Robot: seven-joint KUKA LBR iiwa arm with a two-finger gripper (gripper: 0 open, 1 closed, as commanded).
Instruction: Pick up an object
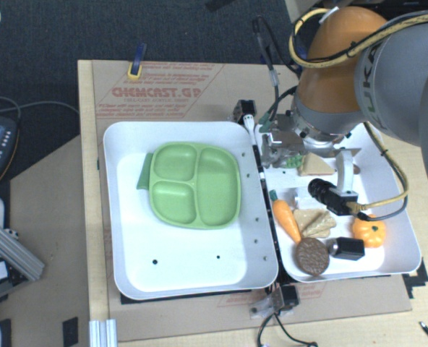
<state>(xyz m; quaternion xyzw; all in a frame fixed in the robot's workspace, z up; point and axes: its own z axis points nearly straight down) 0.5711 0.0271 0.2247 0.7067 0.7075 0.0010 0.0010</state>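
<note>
We count two white bins: the left bin (120, 215) holds one green divided plate (195, 185); the right bin (398, 248) (crowded) holds one carrot (287, 220), one brown disc (312, 256) and one orange pepper (369, 231), beneath the arm (344, 71).

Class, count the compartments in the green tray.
3. The tray lies in the left bin: one compartment upper left, one lower left, one long one down the right side.
</note>
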